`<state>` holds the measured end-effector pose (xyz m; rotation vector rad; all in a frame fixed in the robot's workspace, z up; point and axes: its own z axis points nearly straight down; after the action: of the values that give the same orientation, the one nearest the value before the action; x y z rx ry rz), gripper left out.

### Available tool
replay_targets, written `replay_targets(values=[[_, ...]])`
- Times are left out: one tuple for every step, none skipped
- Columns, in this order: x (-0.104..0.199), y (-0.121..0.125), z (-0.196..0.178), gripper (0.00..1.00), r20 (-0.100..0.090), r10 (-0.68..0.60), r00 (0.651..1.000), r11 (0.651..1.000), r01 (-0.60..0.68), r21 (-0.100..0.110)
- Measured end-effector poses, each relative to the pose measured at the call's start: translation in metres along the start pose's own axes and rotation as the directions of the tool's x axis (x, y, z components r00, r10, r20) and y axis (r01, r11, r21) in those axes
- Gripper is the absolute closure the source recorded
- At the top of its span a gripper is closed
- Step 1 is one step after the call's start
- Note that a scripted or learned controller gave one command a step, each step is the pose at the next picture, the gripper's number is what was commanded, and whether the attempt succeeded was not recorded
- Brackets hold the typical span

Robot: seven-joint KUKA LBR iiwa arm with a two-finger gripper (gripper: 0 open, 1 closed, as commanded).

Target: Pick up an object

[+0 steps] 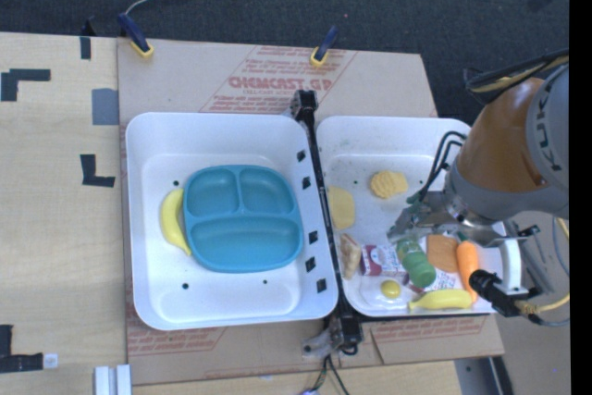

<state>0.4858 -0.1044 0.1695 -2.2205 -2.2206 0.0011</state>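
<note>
the task names no one object, so we take the candidates to be the small things heaped in the right bin; nearest the tool is a green cylinder, lying in the near right part of that bin, with an orange wedge touching it on the right and an orange carrot-like piece just beyond that; a yellow banana lies along the near wall, a small yellow round piece sits to its left, and a red and white packet lies left of the green cylinder; farther off are a ridged yellow piece and a pale yellow disc by the divider.

the gripper hangs low over this heap, just beyond the green cylinder; we see nothing between its fingers, and whether they stand spread or pressed together we cannot tell, since dark metal blurs against the clutter; we judge the step in hand to be the descent onto a target, with no grasp made; the next move calls for the fingers to straddle one piece alone, hard here because the pieces touch.

in the left bin a blue divided plate lies flat, with a second yellow banana tucked against its left edge, well apart from the arm.
</note>
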Motion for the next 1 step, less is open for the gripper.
replay_targets(values=[[0.0577,-0.002,-0.0264,1.0,0.0,-0.002,1.0,1.0,0.002,0.0]])
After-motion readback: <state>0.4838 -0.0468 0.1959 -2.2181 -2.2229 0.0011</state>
